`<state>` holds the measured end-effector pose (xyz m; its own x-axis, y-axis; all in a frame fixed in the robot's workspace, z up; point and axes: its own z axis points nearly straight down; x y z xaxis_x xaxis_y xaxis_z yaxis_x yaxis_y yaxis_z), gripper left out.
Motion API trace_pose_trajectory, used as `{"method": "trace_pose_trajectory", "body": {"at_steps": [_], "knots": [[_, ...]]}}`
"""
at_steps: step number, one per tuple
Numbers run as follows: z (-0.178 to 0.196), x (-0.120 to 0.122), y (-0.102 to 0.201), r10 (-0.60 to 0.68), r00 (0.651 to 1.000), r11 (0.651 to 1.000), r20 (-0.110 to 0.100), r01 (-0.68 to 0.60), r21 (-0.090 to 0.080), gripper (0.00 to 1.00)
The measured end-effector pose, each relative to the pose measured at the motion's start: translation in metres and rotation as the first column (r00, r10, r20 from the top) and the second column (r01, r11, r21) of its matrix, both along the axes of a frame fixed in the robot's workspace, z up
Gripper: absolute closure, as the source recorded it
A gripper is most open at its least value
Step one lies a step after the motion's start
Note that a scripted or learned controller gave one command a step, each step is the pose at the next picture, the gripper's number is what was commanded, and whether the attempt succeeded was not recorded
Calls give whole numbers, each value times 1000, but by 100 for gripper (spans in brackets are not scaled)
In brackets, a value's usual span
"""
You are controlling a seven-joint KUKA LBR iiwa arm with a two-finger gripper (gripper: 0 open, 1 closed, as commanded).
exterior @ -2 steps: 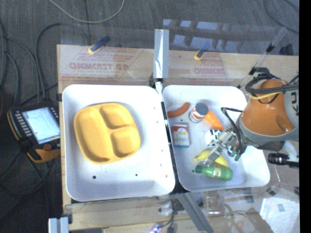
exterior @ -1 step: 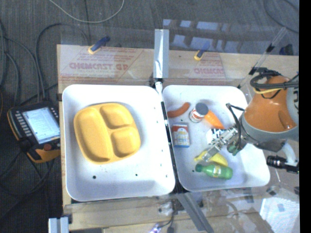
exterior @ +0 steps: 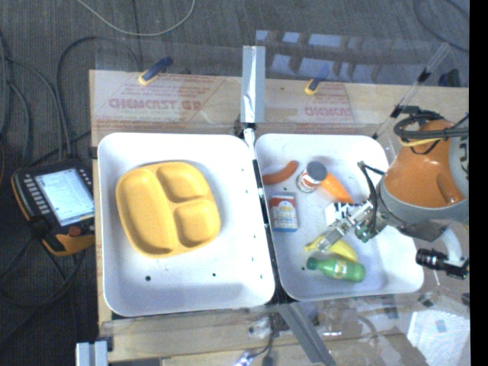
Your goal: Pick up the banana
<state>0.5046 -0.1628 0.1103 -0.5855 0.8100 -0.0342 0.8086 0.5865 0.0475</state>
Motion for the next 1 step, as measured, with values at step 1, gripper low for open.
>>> {"method": "trace_pose_trajectory", "body": {"at_steps": [1], "knots": [[-1,-3,15,-131,991,991,5,131,-12,0]]}}
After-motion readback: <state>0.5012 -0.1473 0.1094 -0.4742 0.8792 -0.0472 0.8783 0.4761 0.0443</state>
